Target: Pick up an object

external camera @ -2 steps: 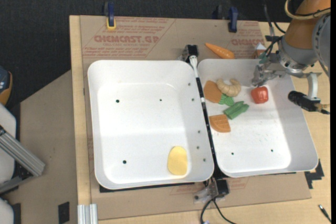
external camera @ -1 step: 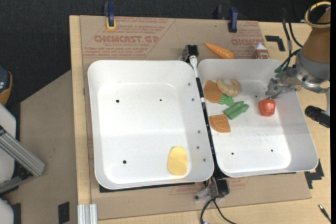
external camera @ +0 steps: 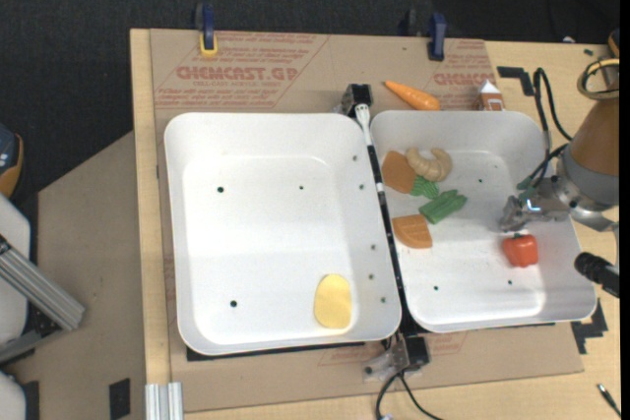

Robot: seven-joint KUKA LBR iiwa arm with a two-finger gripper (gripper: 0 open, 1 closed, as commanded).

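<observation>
In the camera view, your gripper (external camera: 514, 216) hangs low over the right white plastic bin (external camera: 472, 310), near its right edge, just above the small red tomato-like piece (external camera: 521, 250). Whether the claw is released or clenched, you cannot tell. Nothing appears lifted, so you likely have the grasp itself left.

Smooth white plastic bins (external camera: 266, 143) rest on matt brown cardboard (external camera: 295, 64).

left bin (external camera: 197, 211): one item (external camera: 334, 300) at 5 o'clock | right bin (external camera: 472, 305): cluster (external camera: 421, 187) toward 10 o'clock, perhaps touching | tomato (external camera: 521, 250) at 3 o'clock
</observation>
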